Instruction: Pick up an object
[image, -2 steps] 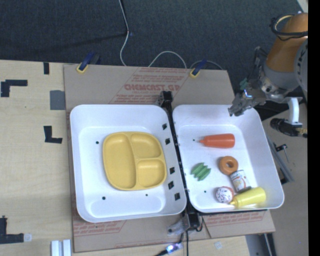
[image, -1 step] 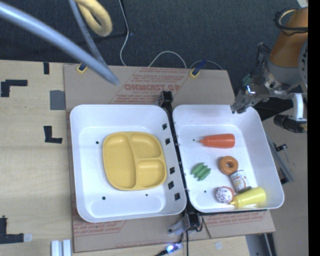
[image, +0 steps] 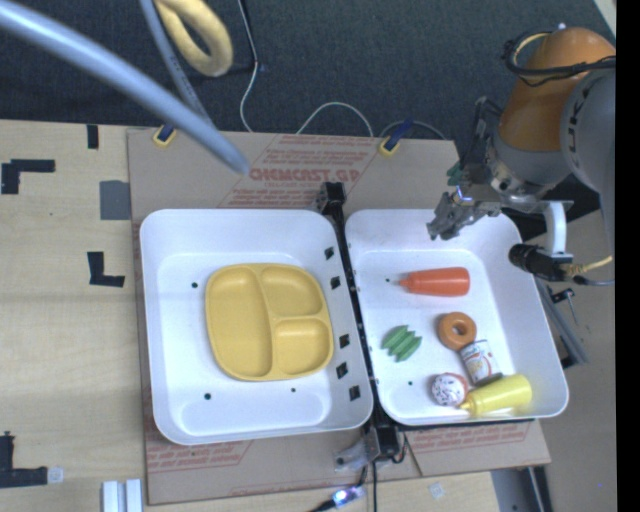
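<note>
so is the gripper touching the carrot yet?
Apart. The camera view shows bare white bin floor between the gripper and the carrot, which lies flat below it.

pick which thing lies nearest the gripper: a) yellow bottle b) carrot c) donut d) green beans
b: the carrot lies at the far end of the right bin, just below the gripper; the donut, green beans and yellow bottle all sit nearer the camera.
</note>
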